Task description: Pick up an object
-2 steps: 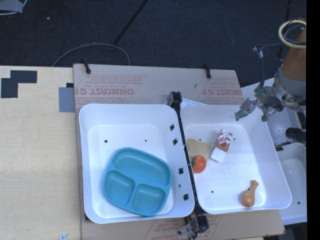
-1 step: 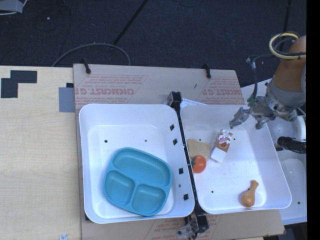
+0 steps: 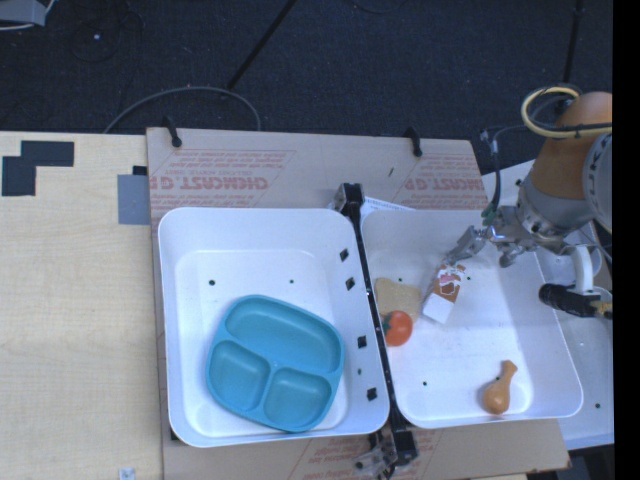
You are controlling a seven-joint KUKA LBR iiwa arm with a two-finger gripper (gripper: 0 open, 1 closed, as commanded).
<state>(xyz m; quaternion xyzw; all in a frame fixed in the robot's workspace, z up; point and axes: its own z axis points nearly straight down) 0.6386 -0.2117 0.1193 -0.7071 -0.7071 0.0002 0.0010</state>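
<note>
Your two white bins sit side by side: the left bin [image 3: 180, 268] carries a blue divided tray [image 3: 274, 362], the right bin [image 3: 545, 363] the loose pieces. Your arm [image 3: 565, 163] enters over the right bin's far right corner. The gripper [image 3: 482, 238] hangs with its fingers apart, holding nothing. Just below and left of it, toward the bin's middle, lies the small carton [image 3: 445, 291], its long axis slanting up toward the fingers. An orange ball [image 3: 398, 328] rests near the divider; a gourd-shaped toy [image 3: 498, 389] lies by the near edge.

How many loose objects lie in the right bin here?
4: tan slice and orange ball by the divider, small carton mid-bin, gourd-shaped toy at front. None obviously hidden.
</note>
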